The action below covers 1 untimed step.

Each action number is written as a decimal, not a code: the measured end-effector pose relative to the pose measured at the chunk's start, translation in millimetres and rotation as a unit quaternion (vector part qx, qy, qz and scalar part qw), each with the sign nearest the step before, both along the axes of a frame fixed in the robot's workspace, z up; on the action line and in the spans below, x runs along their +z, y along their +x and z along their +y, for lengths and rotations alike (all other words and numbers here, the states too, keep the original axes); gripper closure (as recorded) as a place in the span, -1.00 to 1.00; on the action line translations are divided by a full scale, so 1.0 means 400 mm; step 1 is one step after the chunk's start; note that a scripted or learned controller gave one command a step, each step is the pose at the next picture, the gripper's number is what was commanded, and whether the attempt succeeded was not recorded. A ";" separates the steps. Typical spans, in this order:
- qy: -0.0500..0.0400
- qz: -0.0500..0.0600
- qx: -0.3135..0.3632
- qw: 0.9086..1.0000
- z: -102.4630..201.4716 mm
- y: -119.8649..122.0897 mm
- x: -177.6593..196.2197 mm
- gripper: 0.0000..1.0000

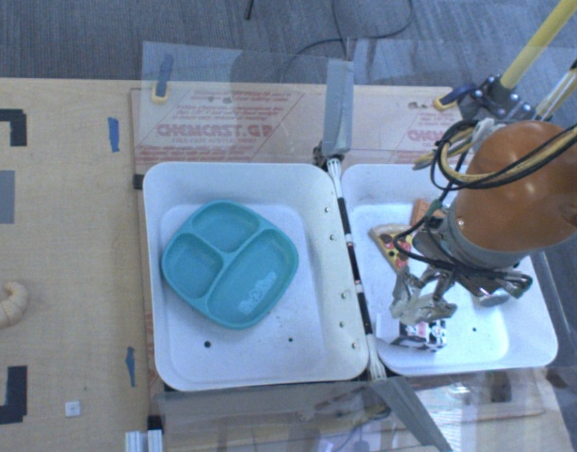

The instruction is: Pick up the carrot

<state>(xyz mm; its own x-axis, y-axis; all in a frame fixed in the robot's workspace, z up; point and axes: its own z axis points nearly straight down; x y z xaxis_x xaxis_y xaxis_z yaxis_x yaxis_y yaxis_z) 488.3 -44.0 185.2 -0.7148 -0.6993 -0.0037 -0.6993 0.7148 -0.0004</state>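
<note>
While hand [415,306] hovers, carrot [418,212] lies beyond.

Grey carpet floor [100,8] runs along the top of my view, with a thin black cable [368,8] looping across it. My bench [62,205] is pale wood-grain board. Black tape marks [10,125] sit at its left edge, short blue tape strips [113,134] further in. A clear plastic sheet [227,111] with red lettering lies flat at the bench's far side, a yellow clip [160,92] on its left corner. Light is even and soft.
</note>
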 end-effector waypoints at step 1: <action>0.000 -0.002 0.268 0.963 -0.007 0.021 0.045 1.00</action>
<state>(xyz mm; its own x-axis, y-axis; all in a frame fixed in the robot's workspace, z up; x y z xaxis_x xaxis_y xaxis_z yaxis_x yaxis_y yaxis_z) 496.7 -46.8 203.2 -0.2502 -0.9682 -0.0051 -0.9682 0.2502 -0.0033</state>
